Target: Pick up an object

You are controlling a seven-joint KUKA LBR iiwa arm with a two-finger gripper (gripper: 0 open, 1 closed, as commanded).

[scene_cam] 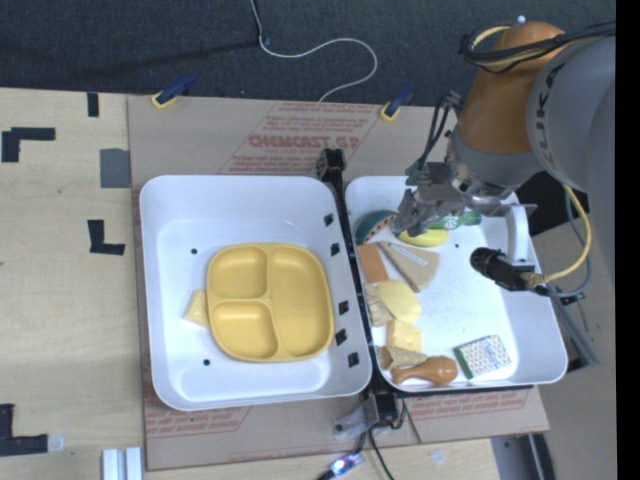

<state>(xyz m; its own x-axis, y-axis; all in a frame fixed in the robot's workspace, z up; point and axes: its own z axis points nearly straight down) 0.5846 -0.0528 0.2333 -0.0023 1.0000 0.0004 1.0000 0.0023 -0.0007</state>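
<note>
Camera view first: my arm reaches in from the right and the claw is down in the right bin, at its far left part. I cannot tell how the claw stands or whether it has hold of anything; the wrist hides it from above. Just beneath it lies a yellow-green object, touching or nearly so. Beside the claw toward the bin divider sits a dark green piece. Nearer the camera from the claw, a heap of tan and yellow objects runs along the divider, ending at a brown wooden-looking piece with a patterned packet next to it. Well left of the claw, in the left bin, rests a yellow divided plate.
</note>
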